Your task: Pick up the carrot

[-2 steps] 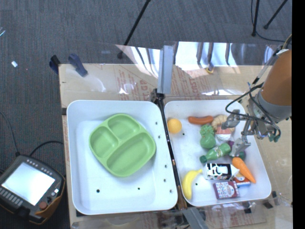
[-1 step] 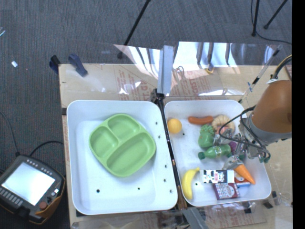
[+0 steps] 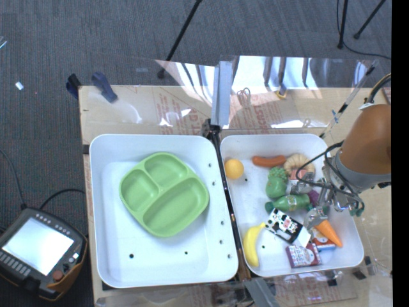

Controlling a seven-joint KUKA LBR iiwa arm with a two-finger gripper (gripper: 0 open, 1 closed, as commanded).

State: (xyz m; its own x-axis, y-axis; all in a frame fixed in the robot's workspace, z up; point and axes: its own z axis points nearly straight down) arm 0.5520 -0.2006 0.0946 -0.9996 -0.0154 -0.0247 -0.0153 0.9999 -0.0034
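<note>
- As you look down through the camera view, you see two white bins side by side: the left bin (image 3: 108, 171) holds a green divided plate (image 3: 164, 194), and the right bin (image 3: 255, 147) holds a scatter of toy foods.
- You find the carrot (image 3: 328, 232) near the right bin's front right corner, lying with its orange tip pointing toward the corner.
- The gripper (image 3: 323, 208) hangs just above and beside the carrot's thick end, below the arm's orange band (image 3: 370, 139); you cannot tell from this view whether it is parted or closed, nor whether it touches the carrot.
- Just left of the carrot you see a black-and-white cow-patterned carton (image 3: 285, 226), and in front of it a small red packet (image 3: 301, 256).
- A banana (image 3: 252, 245) lies along the front left of that bin, with an orange (image 3: 234, 169) farther back by the left wall.
- Toward the back you see a sausage (image 3: 269, 160), a round pastry (image 3: 297, 164) and green vegetables (image 3: 278, 184) clustered in the middle.
- On the floor at the lower left sits a handheld control pendant (image 3: 38, 251).
</note>
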